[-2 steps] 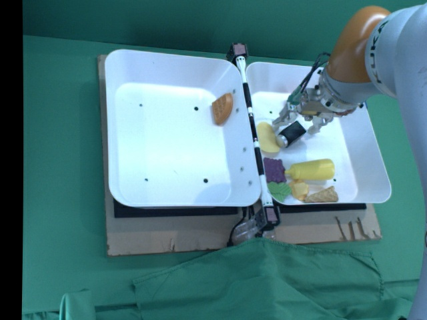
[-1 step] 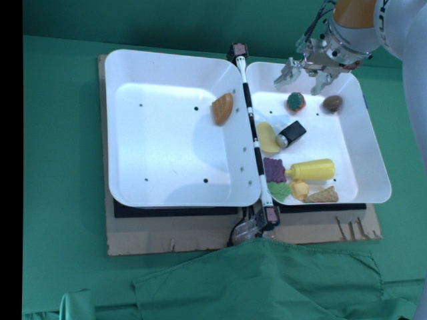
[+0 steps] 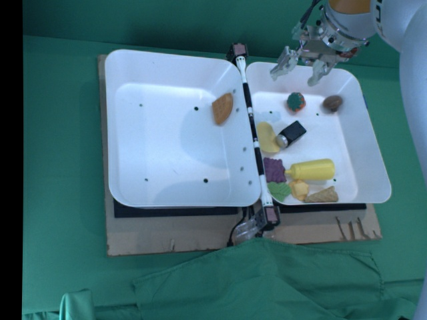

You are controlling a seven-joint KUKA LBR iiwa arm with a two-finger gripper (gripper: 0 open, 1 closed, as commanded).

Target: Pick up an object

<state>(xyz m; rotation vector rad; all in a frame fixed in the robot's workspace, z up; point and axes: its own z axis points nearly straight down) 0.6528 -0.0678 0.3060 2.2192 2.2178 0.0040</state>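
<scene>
My gripper (image 3: 299,67) hangs open above the far edge of the right bin (image 3: 373,172), with nothing between its fingers. Just below it in that bin lie a small red-and-green strawberry-like toy (image 3: 296,101) and a brown nut-like piece (image 3: 332,103). Nearer the middle are a black block with a silver end (image 3: 291,134) and a pale yellow piece (image 3: 267,137). At the front lie a yellow bottle (image 3: 312,171), a purple grape piece (image 3: 273,169), a green piece (image 3: 279,191) and an ice-cream cone (image 3: 322,195). An orange wedge (image 3: 223,108) lies in the left bin (image 3: 133,79).
The two bins sit on a cardboard sheet (image 3: 167,235) over green cloth. A black-and-white divider rail (image 3: 251,125) runs between them. Folded green cloth (image 3: 267,279) bulges at the front. The arm's grey body (image 3: 410,59) fills the upper right.
</scene>
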